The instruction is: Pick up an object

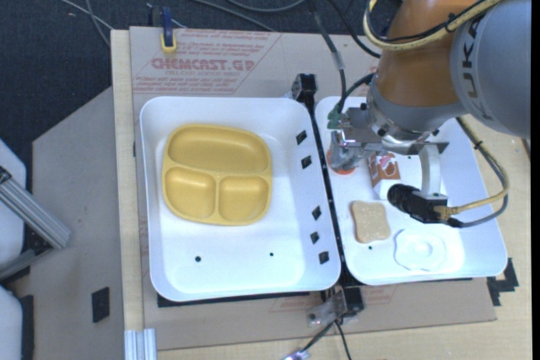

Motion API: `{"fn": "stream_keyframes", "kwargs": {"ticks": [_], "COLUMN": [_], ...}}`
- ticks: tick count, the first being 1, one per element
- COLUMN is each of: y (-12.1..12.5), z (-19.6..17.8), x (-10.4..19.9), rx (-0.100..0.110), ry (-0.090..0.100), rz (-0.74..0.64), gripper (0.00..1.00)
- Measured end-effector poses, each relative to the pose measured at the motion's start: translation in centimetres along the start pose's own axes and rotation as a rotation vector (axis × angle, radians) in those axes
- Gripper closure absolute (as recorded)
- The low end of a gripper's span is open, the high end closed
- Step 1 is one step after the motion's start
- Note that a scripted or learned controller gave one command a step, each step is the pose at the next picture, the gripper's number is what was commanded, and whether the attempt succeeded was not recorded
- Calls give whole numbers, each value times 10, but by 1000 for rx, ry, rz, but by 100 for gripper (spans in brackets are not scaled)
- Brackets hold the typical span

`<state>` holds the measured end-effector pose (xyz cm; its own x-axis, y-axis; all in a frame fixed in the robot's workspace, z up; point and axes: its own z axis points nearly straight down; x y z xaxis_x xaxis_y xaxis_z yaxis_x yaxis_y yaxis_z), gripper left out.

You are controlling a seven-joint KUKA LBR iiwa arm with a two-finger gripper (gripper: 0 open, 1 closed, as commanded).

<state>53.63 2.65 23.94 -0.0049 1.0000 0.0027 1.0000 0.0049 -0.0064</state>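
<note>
The right bin (481, 173) holds a tan slice of toy bread (369, 222), a white round piece (419, 250), a red and white packet (384, 170) and a small orange-red object (342, 167). My gripper (342, 146) hangs low over the left side of that bin, directly above the orange-red object and close to the divider. The wrist and the orange band (422, 21) cover the back of the bin. Part of the packet is hidden under the wrist.
The left bin (169, 257) holds a yellow divided plate (218, 173). Black clips line the ridge between the bins (319, 206). A black connector with a yellow cable (415, 203) hangs from the arm over the right bin.
</note>
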Motion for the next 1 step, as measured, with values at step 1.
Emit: {"fn": "stream_keyframes", "kwargs": {"ticks": [1], "y": [-19], "z": [0], "x": [53], "rx": [-2], "ry": [0], "rz": [0], "gripper": [100]}}
